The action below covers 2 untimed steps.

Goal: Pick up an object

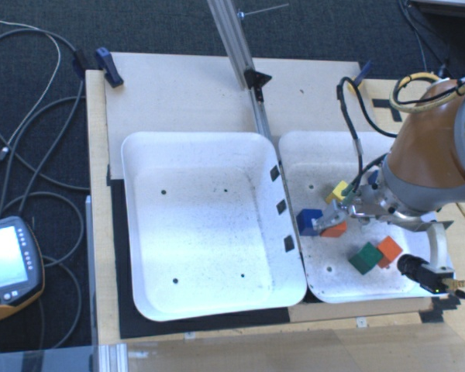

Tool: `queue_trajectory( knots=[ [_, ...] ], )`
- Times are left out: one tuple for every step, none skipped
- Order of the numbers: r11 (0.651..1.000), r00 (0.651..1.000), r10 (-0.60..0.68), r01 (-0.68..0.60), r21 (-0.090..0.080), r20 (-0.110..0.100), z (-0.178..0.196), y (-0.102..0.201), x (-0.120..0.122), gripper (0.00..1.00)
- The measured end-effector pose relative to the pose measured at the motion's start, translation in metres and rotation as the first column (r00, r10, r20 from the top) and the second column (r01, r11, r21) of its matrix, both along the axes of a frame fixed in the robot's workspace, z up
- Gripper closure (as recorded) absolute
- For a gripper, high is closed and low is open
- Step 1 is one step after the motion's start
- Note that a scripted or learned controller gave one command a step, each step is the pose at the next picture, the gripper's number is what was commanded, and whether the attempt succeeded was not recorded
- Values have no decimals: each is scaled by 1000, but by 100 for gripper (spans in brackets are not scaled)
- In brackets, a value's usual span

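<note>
1. the grey arm with its orange band (430,149) reaches in from the right and bends down over the right-hand shallow white plastic bin (325,285)
2. its two-finger metal gripper (335,218) sits low in that bin, pointing toward the wall shared with the other bin
3. whether anything sits between the fingers cannot be told from this slanted view; the tips lie among the blocks and are too small to read
4. a small blue block (308,222) lies just at the gripper's tip, near the bin's left wall
5. a flat orange-red block (335,230) lies touching or just beside the blue one, under the gripper
6. a small yellow block (340,191) sits just above the gripper, partly behind the black cables
7. a dark green cube (364,259) rests lower in the bin, touching a second orange cube (389,249) on its right
8. the left-hand shallow white plastic bin (201,223) stands just beside the right one, its floor speckled with dark dots
9. a slanted aluminium rail (232,37) crosses the bench above the two bins
10. a grey handheld control pendant with a lit screen (8,266) lies on the floor at far left, among loose cables
</note>
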<state>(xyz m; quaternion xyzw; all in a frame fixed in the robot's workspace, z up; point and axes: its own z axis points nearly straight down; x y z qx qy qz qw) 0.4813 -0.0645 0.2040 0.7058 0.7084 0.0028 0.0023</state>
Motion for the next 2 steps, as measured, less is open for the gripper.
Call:
queue_trajectory(
  knots=[
    [1000,1000,-2,2,3,-2,-97,-26,81,0],
    [1000,1000,-7,7,-4,19,-96,-21,54,0]
  ],
)
